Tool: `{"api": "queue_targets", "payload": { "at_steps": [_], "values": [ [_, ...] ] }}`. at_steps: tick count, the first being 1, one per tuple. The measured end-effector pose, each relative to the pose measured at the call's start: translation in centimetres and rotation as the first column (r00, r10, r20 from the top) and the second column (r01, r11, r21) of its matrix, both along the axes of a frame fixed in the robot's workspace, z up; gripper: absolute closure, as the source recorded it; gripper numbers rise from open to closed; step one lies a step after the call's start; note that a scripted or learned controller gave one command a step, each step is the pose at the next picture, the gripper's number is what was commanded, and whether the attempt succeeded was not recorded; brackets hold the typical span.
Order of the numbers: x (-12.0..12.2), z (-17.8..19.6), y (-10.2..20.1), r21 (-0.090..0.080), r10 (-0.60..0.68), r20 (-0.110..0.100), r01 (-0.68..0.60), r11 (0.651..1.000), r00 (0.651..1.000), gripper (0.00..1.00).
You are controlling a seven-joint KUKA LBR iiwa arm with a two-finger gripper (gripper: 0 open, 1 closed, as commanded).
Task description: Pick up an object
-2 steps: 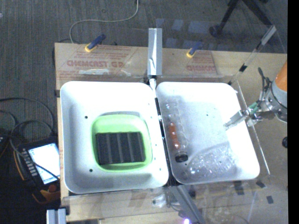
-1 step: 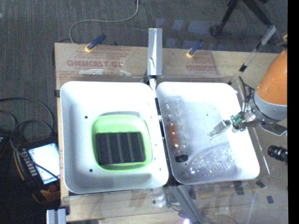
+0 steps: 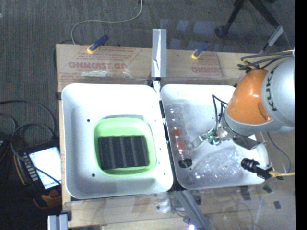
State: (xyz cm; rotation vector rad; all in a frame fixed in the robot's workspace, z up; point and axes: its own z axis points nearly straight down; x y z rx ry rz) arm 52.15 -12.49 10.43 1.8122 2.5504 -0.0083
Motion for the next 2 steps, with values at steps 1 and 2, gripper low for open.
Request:
{"api": "queue_targets", "payload": {
  "at_steps": [1,2],
  "values": [
    [-0.38,12.63,-1.91,0.009,-0.120,-0.005,0.120,0.993,0.993,0.00],
    [-0.39,12.61,-1.90,0.009,-0.119,-0.006,0.120,0.993,0.993,0.00]
  ]
}}
